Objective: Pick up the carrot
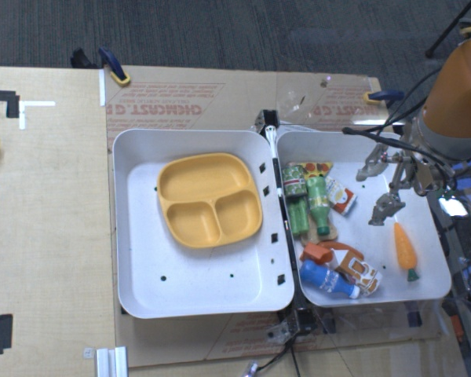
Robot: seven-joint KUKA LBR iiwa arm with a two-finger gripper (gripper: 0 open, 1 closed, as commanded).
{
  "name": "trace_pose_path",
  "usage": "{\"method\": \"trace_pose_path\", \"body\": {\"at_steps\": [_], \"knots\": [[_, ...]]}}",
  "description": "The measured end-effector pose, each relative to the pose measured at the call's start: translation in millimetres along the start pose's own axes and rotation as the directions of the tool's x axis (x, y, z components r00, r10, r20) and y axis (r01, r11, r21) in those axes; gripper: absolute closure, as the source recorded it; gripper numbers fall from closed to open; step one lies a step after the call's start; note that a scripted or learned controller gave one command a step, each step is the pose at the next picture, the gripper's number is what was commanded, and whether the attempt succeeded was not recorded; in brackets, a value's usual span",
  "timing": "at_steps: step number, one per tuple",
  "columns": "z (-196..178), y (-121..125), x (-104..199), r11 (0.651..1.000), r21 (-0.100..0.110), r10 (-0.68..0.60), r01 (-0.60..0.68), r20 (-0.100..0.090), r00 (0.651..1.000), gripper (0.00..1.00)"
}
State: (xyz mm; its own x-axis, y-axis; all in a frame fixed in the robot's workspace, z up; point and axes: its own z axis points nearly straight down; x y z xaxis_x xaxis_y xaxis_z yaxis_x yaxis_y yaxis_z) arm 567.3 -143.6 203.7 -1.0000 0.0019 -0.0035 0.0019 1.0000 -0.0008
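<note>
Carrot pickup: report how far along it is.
Done: the arm has reached over the right bin, with the gripper above and left of the carrot. In hand: nothing; the carrot lies on the bin floor near the right wall, apart from the gripper. Left: lower onto the carrot, grasp it and lift.

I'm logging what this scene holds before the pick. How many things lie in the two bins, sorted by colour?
Orange: 1, the carrot
Yellow: 1, the divided plate
Green: 2, the green bottle and the green packet
Blue: 1, the blue bottle
Orange and white: 2, the small carton and the box
Total: 7
</note>
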Motion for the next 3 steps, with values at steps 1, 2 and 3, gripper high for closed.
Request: {"method": "trace_pose_path", "body": {"at_steps": [1, 2, 3], "knots": [[111, -78, 4, 0.991, 0.000, -0.130, 0.130, 0.001, 0.991, 0.00], [101, -76, 1, 0.991, 0.002, -0.136, 0.136, 0.007, 0.991, 1.00], [56, -78, 35, 0.953, 0.000, -0.303, 0.303, 0.002, 0.953, 1.00]]}}
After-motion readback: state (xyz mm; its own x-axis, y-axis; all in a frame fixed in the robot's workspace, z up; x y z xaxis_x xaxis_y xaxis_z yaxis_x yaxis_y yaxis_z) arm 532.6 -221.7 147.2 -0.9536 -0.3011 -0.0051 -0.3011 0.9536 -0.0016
